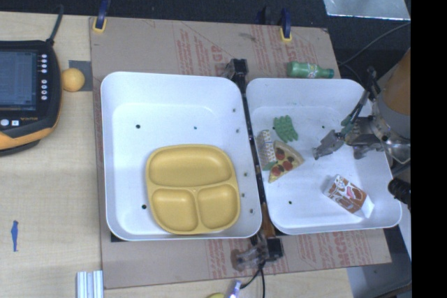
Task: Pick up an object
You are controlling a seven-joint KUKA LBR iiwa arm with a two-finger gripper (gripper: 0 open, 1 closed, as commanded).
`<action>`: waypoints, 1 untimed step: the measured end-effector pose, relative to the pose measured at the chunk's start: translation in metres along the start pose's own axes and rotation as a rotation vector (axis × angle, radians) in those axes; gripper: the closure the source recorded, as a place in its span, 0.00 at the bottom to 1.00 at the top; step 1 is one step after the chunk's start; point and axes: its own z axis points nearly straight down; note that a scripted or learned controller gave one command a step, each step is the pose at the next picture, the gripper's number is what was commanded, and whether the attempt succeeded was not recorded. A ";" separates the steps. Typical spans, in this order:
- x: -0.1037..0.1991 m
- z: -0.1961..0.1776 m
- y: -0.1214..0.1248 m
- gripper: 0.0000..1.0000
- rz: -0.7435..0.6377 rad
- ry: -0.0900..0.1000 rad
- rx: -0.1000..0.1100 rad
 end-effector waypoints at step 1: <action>0.040 0.112 0.050 0.00 -0.002 -0.001 0.002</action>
